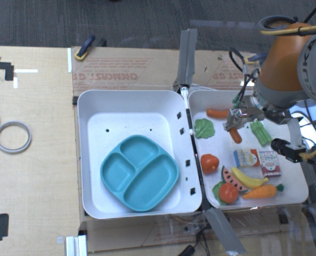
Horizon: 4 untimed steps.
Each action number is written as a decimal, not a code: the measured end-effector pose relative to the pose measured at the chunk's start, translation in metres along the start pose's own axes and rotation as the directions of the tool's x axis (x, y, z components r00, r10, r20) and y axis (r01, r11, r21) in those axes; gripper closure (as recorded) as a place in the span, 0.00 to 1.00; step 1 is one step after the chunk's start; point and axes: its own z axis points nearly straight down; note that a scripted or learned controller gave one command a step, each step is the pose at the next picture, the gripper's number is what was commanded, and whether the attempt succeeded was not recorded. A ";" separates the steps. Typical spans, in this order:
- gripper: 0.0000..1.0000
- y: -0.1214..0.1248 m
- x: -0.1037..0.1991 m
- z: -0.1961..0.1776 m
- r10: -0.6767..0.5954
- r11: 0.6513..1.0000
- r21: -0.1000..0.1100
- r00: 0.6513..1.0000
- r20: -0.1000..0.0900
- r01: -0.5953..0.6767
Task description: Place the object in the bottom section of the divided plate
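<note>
The hand (236,122) hung over the right bin (301,196), its metal fingers pointing down toward a small orange-red sausage (235,136) that sat just below its tips. Whether the fingers were apart or closed on the sausage could not be told; the view was too coarse there. A carrot-like orange piece (217,112) lay just left of the hand, a green lettuce leaf (203,128) further left, and a green pod (261,133) just to its right. The blue divided plate (139,172) lay well to the hand's left in the left bin (88,116), its sections bare.
</note>
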 end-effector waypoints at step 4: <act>1.00 -0.042 0.131 0.001 -0.484 0.875 0.000 0.875 -0.001 0.484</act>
